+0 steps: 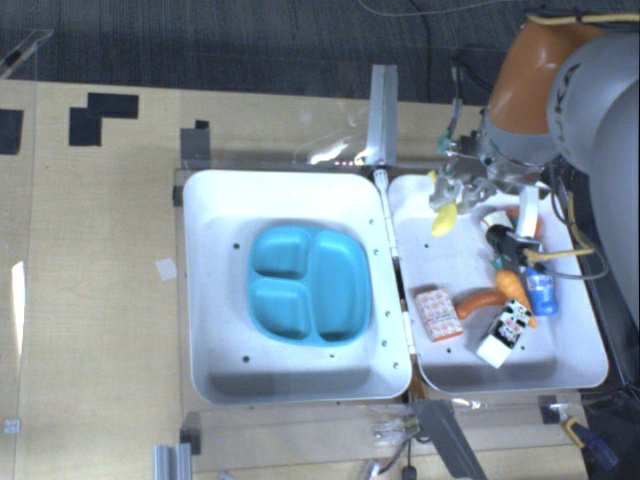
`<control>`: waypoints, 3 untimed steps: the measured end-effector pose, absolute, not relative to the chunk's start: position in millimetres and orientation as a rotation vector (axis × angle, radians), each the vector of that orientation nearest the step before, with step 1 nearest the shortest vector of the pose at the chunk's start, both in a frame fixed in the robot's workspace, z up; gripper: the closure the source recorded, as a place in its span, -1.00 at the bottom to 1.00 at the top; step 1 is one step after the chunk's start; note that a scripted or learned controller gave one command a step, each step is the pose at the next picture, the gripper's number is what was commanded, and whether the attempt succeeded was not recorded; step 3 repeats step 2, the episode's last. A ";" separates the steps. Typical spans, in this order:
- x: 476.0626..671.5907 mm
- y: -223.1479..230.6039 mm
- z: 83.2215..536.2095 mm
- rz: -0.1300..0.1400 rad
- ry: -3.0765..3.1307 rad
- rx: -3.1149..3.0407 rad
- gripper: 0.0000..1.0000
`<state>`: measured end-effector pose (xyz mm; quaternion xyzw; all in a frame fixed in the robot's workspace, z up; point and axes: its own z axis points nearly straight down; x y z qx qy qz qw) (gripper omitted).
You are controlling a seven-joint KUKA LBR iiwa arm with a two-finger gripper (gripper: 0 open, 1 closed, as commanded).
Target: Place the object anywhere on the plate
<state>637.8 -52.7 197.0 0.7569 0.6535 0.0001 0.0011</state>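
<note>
Inside the left bin (205,298) a blue three-compartment plate (305,281) lies bare. Toward two o'clock, the gripper (455,190) hangs over the right bin (570,368), clamped on a yellow banana (444,218). Around five o'clock sit a patterned box (437,313), sausage (478,300), carrot (514,286), blue bottle (540,293) and black-and-white carton (505,332).

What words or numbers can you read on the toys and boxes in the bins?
None can be read.
Small pink box: reddish print, too blurred to read.
Black and white box: dark marks, too small to read.
Blue bottle: nothing on it can be made out.
Blue plate: plain, no writing.
</note>
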 end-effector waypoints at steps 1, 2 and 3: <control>549.3 43.2 183.2 0.001 2.314 2.126 1.00; 549.4 42.9 183.3 0.001 2.313 2.126 -1.00; 549.4 42.9 183.3 0.001 2.313 2.126 -1.00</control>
